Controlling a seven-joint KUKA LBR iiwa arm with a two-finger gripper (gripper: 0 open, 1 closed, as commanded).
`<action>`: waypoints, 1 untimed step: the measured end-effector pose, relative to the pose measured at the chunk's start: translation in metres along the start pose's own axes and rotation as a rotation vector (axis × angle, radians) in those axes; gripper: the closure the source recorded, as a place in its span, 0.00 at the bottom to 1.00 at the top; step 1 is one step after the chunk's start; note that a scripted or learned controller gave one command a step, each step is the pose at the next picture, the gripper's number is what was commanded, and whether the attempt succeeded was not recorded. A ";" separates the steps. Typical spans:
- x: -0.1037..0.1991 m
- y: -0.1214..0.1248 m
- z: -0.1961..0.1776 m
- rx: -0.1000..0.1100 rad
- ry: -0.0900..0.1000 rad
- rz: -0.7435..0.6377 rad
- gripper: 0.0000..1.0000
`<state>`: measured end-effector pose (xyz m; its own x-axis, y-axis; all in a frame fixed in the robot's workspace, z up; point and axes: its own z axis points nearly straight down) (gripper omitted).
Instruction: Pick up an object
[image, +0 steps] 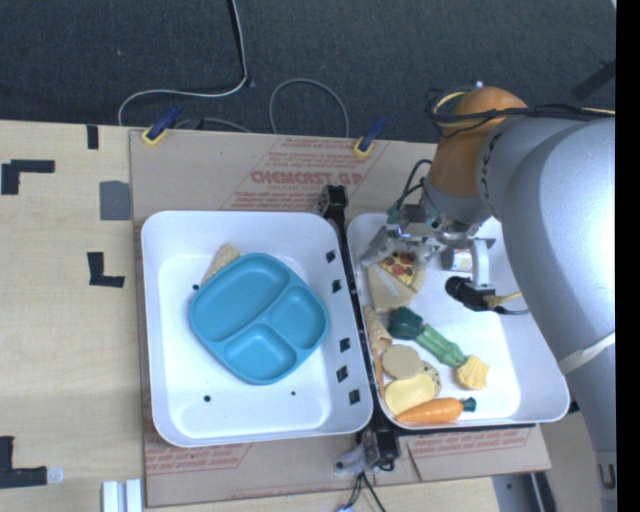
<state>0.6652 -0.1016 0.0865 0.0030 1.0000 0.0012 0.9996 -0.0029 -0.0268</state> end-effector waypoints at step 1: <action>-0.008 0.000 0.001 -0.001 0.008 -0.001 0.00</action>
<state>0.6651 -0.1094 0.0859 0.0023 1.0000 0.0090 0.9997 -0.0021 -0.0253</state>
